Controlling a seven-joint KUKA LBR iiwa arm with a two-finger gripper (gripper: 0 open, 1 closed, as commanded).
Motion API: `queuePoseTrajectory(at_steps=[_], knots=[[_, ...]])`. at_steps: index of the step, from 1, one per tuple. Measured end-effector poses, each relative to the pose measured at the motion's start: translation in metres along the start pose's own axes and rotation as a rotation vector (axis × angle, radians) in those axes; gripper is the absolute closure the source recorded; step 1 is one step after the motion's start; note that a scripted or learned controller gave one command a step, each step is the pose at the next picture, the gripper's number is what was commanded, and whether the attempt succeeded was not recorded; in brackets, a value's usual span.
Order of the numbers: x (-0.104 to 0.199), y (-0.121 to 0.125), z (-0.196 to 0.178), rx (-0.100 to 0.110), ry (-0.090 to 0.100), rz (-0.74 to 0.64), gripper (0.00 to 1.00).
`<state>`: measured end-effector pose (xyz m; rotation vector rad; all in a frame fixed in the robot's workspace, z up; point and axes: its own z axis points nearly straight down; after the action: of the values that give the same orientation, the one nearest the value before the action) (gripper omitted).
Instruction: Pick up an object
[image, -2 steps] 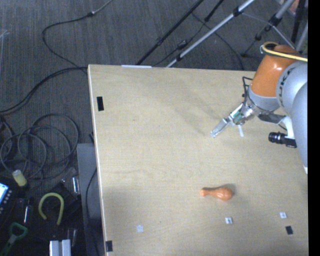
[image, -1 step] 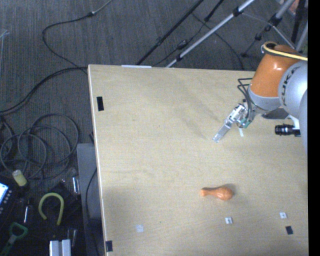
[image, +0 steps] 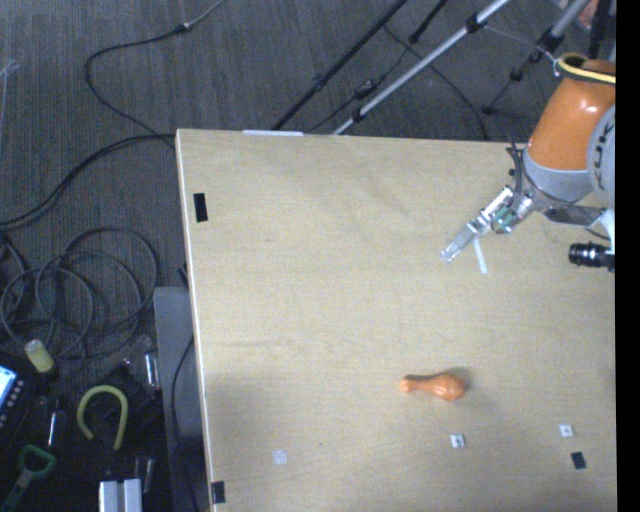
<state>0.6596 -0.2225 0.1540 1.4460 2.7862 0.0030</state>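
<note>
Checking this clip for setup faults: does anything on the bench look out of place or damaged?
Nothing looks damaged. A lone orange object lies on its side on the tan bench top, apart from the pincer up and to its right.

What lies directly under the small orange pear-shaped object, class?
The small orange pear-shaped object rests on the bare tan wooden board. Nothing else shows beneath it; the contact patch is covered. The gripper hangs apart, farther back.

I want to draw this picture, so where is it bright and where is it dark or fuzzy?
In the camera view, the tan bench top is evenly bright up top, with a darker shadow patch over its lower left; the carpet floor is dim; the orange object looks soft and a little blurry; the gripper is pale and smeared, so its fine shape is hard to make out.
</note>
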Motion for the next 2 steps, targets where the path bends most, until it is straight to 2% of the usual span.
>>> queuePoseTrajectory(at_steps=[1,2], knots=[[-0.0031,0.0080,0.0453,0.004,0.000,-0.043,0.00],[-0.0031,0.0080,0.0452,0.004,0.000,-0.043,0.00]])
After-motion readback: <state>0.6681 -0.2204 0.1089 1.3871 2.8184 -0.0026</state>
